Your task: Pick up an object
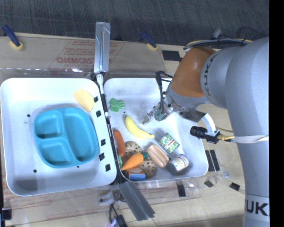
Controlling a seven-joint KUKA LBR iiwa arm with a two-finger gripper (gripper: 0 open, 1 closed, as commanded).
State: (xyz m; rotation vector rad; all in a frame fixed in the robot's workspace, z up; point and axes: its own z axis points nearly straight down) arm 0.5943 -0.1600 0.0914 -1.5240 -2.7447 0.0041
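Observation:
My gripper (pixel 154 114) hangs over the right bin (pixel 132 86), near its middle, just up and right of a yellow banana (pixel 137 128). Nothing shows between its fingers. Along the bin's lower part lie an orange carrot (pixel 132 161), a brown cookie (pixel 132 149), a pink sausage-like piece (pixel 157 155), a small green-and-white box (pixel 169 142) and a silver can (pixel 179 163). A green toy (pixel 116 105) sits at the bin's upper left. An orange-red piece (pixel 119 141) rests against the left wall.
The left bin (pixel 14 126) holds a blue divided tray (pixel 66 136) and a pale yellow piece (pixel 84 99) at its upper right. A metal divider post (pixel 102 46) stands between the bins. The big grey arm (pixel 236 89) fills the right side.

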